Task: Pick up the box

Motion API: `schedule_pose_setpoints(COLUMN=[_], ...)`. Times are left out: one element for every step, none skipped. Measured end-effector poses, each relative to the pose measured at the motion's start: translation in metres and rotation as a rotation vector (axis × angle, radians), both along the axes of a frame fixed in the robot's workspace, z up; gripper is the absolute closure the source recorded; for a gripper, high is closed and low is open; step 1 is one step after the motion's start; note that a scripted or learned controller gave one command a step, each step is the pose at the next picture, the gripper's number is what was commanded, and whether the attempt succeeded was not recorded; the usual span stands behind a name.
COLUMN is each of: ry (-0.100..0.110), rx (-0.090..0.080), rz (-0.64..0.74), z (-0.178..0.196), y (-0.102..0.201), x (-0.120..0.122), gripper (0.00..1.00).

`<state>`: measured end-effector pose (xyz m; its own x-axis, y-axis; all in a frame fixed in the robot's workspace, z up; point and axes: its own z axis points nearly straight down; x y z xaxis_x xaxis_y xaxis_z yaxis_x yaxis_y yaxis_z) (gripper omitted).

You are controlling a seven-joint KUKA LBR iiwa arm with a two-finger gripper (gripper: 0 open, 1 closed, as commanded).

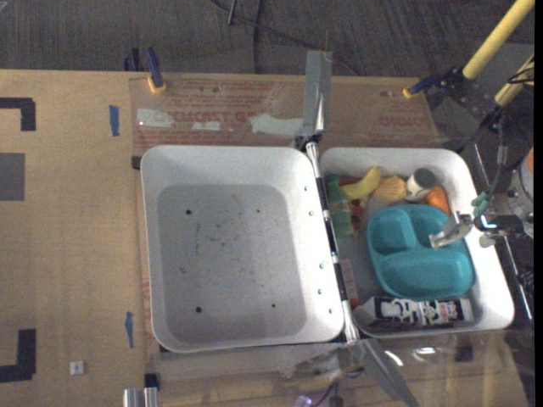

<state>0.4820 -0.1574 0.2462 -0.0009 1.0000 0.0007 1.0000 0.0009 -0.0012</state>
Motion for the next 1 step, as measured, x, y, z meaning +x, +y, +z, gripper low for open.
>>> schedule_pose_setpoints(ry=[-0.003], rx=[-0.002], rz=[-0.077], z=[0.0228], y=[0.0238], x=[0.0135], gripper=[0.0])
